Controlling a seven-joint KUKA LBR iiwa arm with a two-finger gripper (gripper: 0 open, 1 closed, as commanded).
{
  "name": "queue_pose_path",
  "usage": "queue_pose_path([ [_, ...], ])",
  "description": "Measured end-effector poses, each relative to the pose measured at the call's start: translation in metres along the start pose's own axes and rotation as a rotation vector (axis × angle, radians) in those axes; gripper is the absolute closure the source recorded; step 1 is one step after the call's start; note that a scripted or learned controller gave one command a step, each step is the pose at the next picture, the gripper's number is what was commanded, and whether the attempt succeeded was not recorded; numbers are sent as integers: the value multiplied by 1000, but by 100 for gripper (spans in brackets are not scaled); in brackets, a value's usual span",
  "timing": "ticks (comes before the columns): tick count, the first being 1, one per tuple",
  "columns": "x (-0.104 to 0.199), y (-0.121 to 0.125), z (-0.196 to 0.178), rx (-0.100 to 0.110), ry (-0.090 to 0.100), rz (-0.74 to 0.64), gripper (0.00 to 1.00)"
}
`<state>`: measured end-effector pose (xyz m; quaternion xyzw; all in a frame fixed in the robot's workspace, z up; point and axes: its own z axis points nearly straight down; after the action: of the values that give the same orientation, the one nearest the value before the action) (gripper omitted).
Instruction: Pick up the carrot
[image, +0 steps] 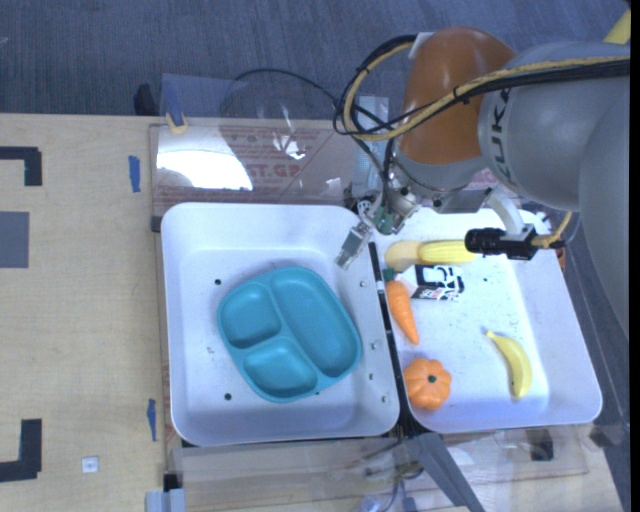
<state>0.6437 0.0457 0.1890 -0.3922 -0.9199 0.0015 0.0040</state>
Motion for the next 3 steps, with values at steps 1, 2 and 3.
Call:
queue_pose_path([
  [1,9,21,-64,-11,-15,-447,0],
  [2,46,63,-19,-4,-6,-725,0],
  [3,39,39,93,-8,-12,-672,0],
])
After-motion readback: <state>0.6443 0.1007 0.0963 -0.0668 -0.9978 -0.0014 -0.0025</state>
